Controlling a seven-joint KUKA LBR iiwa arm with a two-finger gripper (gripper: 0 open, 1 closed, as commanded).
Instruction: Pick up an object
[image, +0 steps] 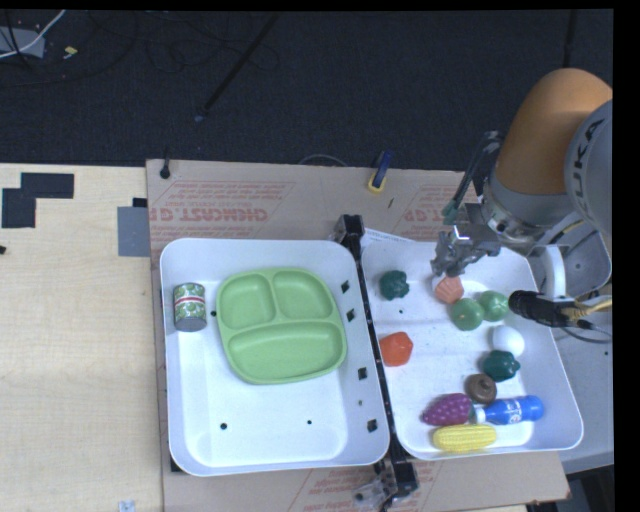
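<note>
The gripper (452, 262) hangs just above the pink-orange toy (449, 290), near the right bin (420, 440) back wall; finger state unclear. Best descend straight, avoiding the neighbouring green ball (466, 315).

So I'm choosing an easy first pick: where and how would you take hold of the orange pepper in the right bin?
Take the orange pepper across its rounded body, coming straight down from above. It sits alone on bare bin floor, with open space on all sides except the divider wall on its left. I'd set the hand so it closes along the wall rather than toward it. The pepper is small and rounded, so it may slip.
</note>
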